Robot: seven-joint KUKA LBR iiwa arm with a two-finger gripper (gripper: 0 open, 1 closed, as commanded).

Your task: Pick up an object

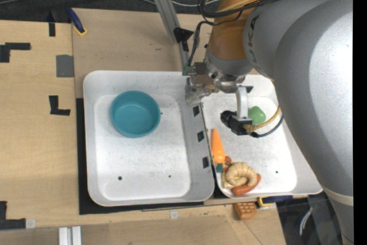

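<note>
My gripper [196, 89] hangs over the back of the divider between the two white bins, below the orange wrist band. A green object [257, 115] lies in the right bin [287, 169], a little right of the gripper and partly hidden by the wrist hardware. Along that bin's left wall lies an orange carrot [217, 148]. At the front sit a tan croissant-shaped piece [238, 172] and a red sausage [248, 185]. A teal bowl [135, 113] stands upright in the left bin [143, 181], well left of the gripper.
The big grey arm covers the right bin's back and right side. A slanted metal pole [163, 3] rises behind the bins. A small orange block [245, 210] lies on the bench just in front of the right bin.
</note>
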